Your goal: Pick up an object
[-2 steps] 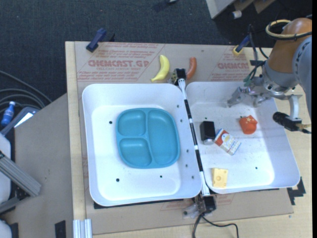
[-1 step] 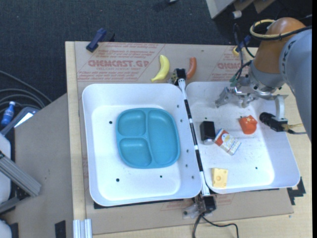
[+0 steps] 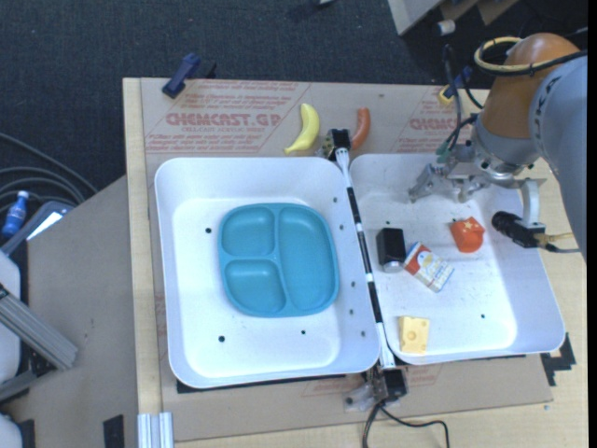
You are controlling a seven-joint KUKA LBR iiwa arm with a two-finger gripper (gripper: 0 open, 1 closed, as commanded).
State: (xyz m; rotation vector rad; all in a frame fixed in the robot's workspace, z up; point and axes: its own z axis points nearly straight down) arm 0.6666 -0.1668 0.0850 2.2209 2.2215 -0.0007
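Where the worktop meets dark carpet, cables and gear lie at the left edge. Nearest, in the right bin, a cheese wedge sits by the front rim, then a small carton, a black block and a red tomato. Beside it, the left bin holds a blue divided plate. Over the right bin's far edge hangs the hand, fingers spread, gripping nothing. Beyond the bins, a banana and sausage rest on the worktop.
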